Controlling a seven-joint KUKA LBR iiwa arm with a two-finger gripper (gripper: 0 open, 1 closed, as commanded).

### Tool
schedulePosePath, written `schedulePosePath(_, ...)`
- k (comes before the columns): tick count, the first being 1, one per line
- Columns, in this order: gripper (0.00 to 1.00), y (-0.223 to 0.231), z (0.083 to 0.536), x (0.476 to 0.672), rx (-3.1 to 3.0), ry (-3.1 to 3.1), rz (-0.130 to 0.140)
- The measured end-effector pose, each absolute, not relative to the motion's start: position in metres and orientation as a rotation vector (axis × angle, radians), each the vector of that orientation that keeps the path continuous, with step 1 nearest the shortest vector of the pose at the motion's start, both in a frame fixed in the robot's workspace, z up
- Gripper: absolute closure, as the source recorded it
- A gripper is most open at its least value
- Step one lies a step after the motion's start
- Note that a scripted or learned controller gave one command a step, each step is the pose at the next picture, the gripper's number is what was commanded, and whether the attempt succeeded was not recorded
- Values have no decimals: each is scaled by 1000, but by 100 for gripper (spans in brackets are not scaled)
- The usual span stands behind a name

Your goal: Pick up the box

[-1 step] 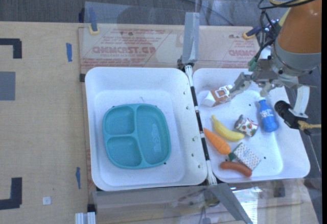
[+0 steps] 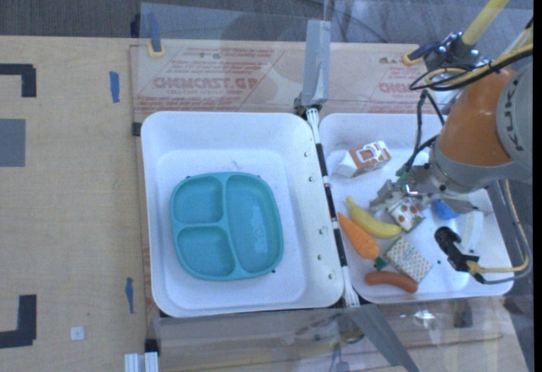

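A small orange and white box [image 2: 370, 157] lies at the back of the right bin [image 2: 334, 135], tilted. A second small white carton with red marks [image 2: 407, 213] sits in the bin's middle, right under my gripper [image 2: 396, 195]. The gripper reaches in from the right, its tip low over that carton and touching or nearly touching it. A speckled flat box [image 2: 408, 259] lies nearer the front. The wrist hides how the gripper meets the carton.
A yellow banana [image 2: 373, 221], an orange carrot [image 2: 358, 236] and a red sausage [image 2: 391, 280] lie left and in front of the gripper. A blue piece [image 2: 444, 210] sits to its right. The left bin [image 2: 161, 141] holds a teal divided plate [image 2: 226, 224].
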State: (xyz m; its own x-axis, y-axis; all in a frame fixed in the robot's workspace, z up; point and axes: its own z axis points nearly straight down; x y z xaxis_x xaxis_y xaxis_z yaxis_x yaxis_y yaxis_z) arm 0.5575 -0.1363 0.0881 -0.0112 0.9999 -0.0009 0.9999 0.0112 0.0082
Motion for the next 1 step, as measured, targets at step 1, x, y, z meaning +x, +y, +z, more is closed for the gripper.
schedulePosePath(1, 0, -146, 88, 481, 2039, 2385, 6)
